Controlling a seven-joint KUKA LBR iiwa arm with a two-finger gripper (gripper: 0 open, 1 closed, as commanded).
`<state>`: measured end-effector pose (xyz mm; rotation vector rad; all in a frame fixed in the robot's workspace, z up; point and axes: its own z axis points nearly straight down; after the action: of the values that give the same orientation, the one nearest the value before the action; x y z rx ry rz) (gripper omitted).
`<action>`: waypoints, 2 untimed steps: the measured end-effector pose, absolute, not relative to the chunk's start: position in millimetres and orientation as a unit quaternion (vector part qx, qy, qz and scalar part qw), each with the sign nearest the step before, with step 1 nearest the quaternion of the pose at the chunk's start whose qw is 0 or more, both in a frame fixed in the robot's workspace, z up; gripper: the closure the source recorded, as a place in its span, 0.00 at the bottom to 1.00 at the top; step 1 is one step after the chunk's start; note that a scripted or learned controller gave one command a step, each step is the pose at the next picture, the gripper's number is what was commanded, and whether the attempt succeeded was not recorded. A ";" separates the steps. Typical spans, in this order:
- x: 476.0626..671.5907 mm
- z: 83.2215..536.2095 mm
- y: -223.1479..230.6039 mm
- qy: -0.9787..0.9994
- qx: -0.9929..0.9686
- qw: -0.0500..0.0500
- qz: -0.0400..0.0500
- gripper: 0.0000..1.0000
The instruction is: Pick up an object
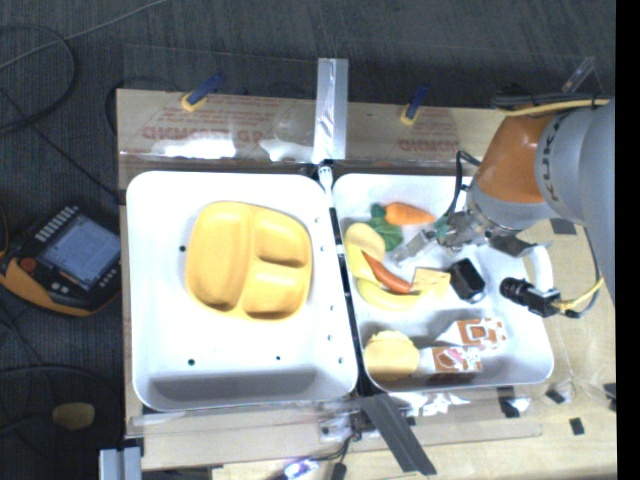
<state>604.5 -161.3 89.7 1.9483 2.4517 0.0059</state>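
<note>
My gripper [412, 248] hangs low inside the right bin [540, 353], reaching in from the orange-banded wrist [510, 168]. Its tip sits just right of a red chili pepper [385, 272] that lies across a yellow banana [372, 286]. Right below the tip rests a pale yellow cheese wedge [432, 280]. Up and to its left are an orange carrot [408, 213] and a green leafy piece [385, 230]. A round yellow bun-like toy [390, 353] and a small brown-and-white carton [468, 346] lie along the bin's front. Nothing is visibly held.
The left bin [150, 348] carries a yellow divided plate [248, 258]. A black cable and connector [528, 294] run along the right bin's right side. Blue clips [203, 90] hold a plastic sheet behind the bins. A handheld pendant [62, 258] lies on the floor at left.
</note>
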 end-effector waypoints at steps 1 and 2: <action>640.0 137.9 -153.8 0.769 0.639 0.000 0.000 0.00; 639.9 137.6 -153.9 0.769 0.639 0.000 -0.001 0.00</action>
<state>639.9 -153.9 137.6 2.0065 2.4170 -0.0020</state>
